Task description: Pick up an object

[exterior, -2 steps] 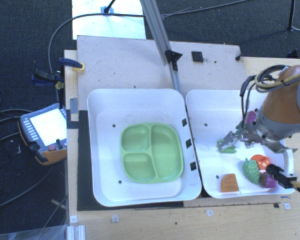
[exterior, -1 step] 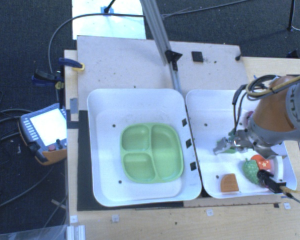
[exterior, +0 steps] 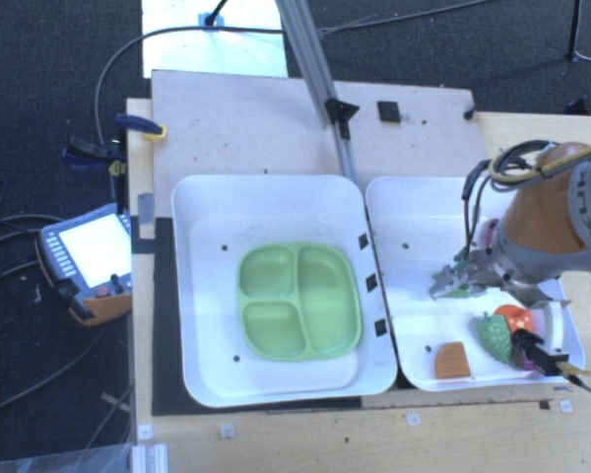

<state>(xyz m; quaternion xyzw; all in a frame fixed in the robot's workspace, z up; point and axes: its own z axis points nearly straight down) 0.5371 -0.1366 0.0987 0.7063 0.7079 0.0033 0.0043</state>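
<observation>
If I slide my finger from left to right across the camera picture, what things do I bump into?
Handheld controller with a screen → green divided plate in the left bin → end effector → orange block → green toy in the right bin.

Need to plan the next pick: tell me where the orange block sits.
The orange block lies in the right bin, near its front edge, left of the green toy.
</observation>
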